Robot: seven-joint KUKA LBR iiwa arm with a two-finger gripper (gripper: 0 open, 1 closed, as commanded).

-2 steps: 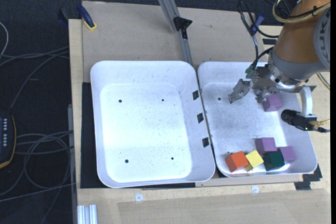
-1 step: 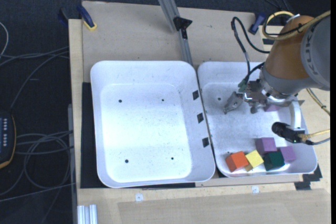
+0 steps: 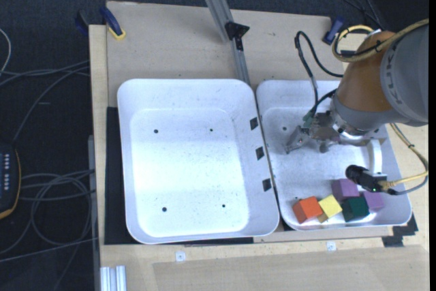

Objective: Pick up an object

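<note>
**Pincer low in the right bin, blocks clustered at the near corner**

Pincer point(image 3: 302, 138) sits low over the floor of the right bin point(image 3: 283, 167), its metal fingers point(image 3: 295, 143) splayed apart and pointing toward the left of the view, with nothing between them — whether they touch the white floor cannot be told.

Nearer the camera than the pincer, and off to its right, a cluster of small blocks lies in the bin's front corner. An orange block point(image 3: 308, 208) is closest to the front wall, with a yellow block point(image 3: 330, 206) touching its right side. A dark green block point(image 3: 355, 209) sits just beside the yellow one, a purple block point(image 3: 347, 188) stands just behind it, and a second purple block point(image 3: 374, 200) lies at the far right of the group. All of them are well apart from the pincer.

Between the cluster and the pincer's wrist, a short black cylindrical fitting point(image 3: 362, 178) hangs off a white bracket on the arm.

Behind the pincer rises the grey arm point(image 3: 409, 75) with its orange band point(image 3: 362, 88), reaching in from the right.

To the pincer's left, across three small black clips on the shared rim, lies the left bin point(image 3: 184, 160).

Farther back, beyond both bins, a slanted metal pole point(image 3: 218, 3) crosses the wooden bench point(image 3: 170, 37) — blue clamps grip its far corners.
</note>
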